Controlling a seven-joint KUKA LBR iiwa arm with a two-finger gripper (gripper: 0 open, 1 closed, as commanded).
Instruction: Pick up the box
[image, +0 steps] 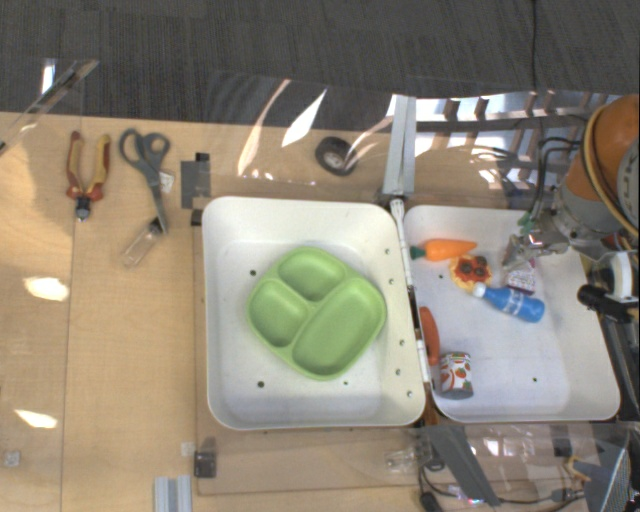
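1. Currently, your small white box with red and grey printing (455, 371) stands in the right-hand shallow white bin (570, 390), close to that bin's near-left corner, just beside the divider between the two bins.
2. A slim red-orange stick-like object (430, 335) lies along the same left wall, touching or almost touching the box on its far side; I cannot tell which.
3. The grey arm with its orange band (605, 165) reaches in over the counter's far-right corner, and its claw (525, 250) hangs above the far part of the right bin, well apart from the box.
4. Whether the claw is released or clenched cannot be told from here; the fingertips are too small and cluttered to read. Nothing is visibly held in it.
5. Nearer the claw lie an orange carrot toy (447, 249), a small yellow-and-red toy (470, 270) and a blue-and-white bottle (512, 301).
6. The left white bin (225, 400) carries a green three-compartment plate (317, 312).
7. Judging progress: the pick has not begun. You have the whole approach, descent, grasp and lift left, and the box's place against the wall may crowd one finger.
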